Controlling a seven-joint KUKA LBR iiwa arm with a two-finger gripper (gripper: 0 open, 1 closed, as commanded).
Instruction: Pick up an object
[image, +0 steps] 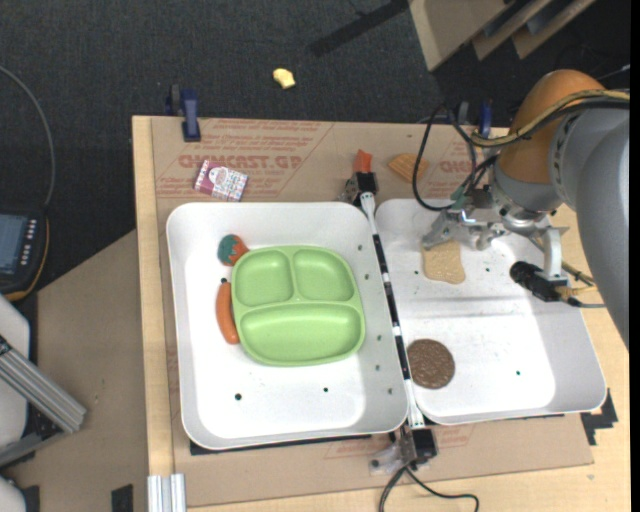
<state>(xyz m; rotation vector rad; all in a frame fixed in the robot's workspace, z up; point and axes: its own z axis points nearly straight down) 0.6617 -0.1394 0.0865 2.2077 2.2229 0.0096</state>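
In the right bin (520, 350), a tan slice of toast (444, 265) lies near the far left corner. A round brown patty (431, 363) lies nearer the front, close to the bin's left wall. My gripper (458, 238) hangs just over the far edge of the toast. Its two grey fingers (438, 234) are spread open with nothing between them. The left bin (200, 380) holds a green divided plate (296, 305), an orange sausage (227, 312) along the plate's left side, and a small teal and red piece (232, 248) at its far left corner.
The grey arm with its orange band (550, 110) covers the right bin's far right corner. A black part with cables (535, 280) sticks out below the wrist. On the bench behind the bins lie a pink packet (220, 180) and a tan scrap (403, 165).
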